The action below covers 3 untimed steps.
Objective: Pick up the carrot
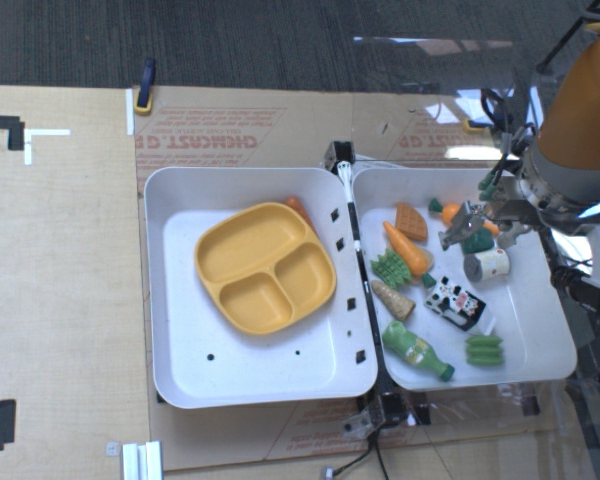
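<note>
Carrot (pixel 408 249) lies in right bin (pixel 540 363), upper-left part, orange body slanting down-right with green leafy top (pixel 390 267) at its 8 o'clock end. Gripper (pixel 470 228) hangs at carrot's 3 o'clock, apart from it, not touching; can't tell if fingers are spread or closed. White cup (pixel 488 263) just below gripper at 5 o'clock. Orange wedge (pixel 412 221) at carrot's 12 o'clock, close. Beige cone piece (pixel 392 299) at 6 o'clock. Black-white cow toy (pixel 456 303) at 4 o'clock. Green bottle (pixel 416 351) and green pods (pixel 484 349) along bin's bottom. Yellow divided plate (pixel 265 268) in left bin (pixel 180 368).
</note>
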Motion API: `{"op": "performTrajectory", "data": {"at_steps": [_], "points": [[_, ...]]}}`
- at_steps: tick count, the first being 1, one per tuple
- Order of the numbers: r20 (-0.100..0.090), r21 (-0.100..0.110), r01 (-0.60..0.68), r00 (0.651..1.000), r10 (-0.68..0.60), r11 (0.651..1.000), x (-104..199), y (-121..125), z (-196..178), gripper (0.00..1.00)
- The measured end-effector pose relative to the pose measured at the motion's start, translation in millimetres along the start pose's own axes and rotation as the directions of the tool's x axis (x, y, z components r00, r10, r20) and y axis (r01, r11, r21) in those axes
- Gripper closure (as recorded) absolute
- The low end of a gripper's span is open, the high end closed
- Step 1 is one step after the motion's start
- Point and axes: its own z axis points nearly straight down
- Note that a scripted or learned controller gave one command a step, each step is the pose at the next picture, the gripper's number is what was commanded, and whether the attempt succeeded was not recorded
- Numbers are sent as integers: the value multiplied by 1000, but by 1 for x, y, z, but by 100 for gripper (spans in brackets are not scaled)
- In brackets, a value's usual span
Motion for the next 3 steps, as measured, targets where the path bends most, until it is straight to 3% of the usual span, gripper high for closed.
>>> {"op": "performTrajectory", "data": {"at_steps": [1, 2, 3], "points": [[-1, 0, 36, 999, -36, 999, 6, 41, 125, 0], [1, -10, 33, 999, -33, 999, 2, 65, 159, 0], [0, -8, 29, 1000, -29, 1000, 2, 66, 153, 100]]}}
